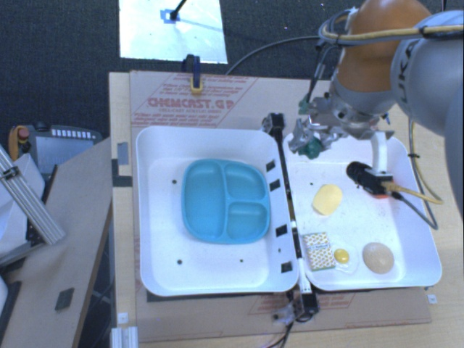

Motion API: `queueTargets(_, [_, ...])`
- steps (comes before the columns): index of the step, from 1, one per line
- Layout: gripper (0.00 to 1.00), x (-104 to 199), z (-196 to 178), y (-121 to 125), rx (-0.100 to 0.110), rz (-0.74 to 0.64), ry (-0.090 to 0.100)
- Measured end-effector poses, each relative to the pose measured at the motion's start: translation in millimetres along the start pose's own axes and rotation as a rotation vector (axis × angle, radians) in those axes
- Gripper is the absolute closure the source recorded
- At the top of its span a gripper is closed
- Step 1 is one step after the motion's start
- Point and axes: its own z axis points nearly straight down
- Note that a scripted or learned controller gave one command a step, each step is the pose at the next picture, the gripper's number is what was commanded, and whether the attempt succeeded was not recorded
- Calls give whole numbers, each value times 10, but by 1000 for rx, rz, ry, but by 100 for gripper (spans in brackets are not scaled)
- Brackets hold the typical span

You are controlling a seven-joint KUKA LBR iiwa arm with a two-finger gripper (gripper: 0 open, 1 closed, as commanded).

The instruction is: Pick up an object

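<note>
While the pincer (310,142) hung over the far left corner of the right bin (362,223), close to the divider, a teal bit (312,149) showed at its tip. Whether that bit was gripped, and whether the pincer was wide or narrow, could not be told from this slant.

The loose things lay nearer the camera in the same bin: a yellow lump (328,199) about mid-bin, a packet (317,250) by the divider, a yellow disc (341,256) just beside the packet, and a beige egg (378,257) to their right. The left bin (159,216) held a blue plate (225,200) (too broad and flat, I judged, to be a sensible pick).

The lump looked the best target, since it lay apart from its neighbours and the walls. To take it well, the pincer would need to centre over it, come straight down spanning its narrower width, and close only once low, since a pinch on the rounded top could squirt it out.
</note>
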Motion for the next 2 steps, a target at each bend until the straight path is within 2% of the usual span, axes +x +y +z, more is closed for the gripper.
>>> queueTargets(1, [100, 535, 211, -230, 2, -1, 1])
queueTargets(2, [100, 1038, 198, -388, 1, -1, 0])
